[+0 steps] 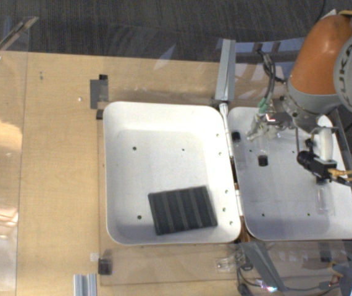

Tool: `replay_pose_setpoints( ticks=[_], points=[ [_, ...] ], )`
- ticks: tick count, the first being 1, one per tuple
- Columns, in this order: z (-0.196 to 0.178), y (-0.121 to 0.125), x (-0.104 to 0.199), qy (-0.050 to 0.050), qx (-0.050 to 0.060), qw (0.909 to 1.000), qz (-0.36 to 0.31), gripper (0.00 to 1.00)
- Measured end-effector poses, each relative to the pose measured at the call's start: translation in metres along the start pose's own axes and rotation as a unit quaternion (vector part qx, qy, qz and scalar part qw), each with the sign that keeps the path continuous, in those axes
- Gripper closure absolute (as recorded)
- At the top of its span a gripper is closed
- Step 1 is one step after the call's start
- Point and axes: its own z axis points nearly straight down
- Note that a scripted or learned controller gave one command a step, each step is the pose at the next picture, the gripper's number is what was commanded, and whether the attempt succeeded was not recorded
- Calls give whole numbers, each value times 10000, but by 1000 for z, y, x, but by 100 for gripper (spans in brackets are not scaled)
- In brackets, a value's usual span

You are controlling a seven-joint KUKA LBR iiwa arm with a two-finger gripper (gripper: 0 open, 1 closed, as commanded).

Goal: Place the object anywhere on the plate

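From above, 2 white bins sit side by side. A dark ribbed plate [182,210] lies at the lower right of the left bin [126,165]. The gripper [268,121] hangs over the right bin's [287,214] upper left; its grip state cannot be told. A small dark object [262,160] lies just below it.

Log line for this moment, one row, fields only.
arm: over right bin | gripper: near right bin's top edge, grip state unclear | dark ribbed plate: left bin, lower part | small dark object: right bin floor, unheld
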Motion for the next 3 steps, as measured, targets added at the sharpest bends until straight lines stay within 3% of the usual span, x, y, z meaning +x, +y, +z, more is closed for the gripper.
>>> replay_pose_setpoints(
  ticks=[1,2,3],
  points=[
    [29,34,74,6,19,9999,121,100],
    [28,79,164,5,16,9996,280,100],
    [106,83,223,3,31,9974,717,100]
  ],
)
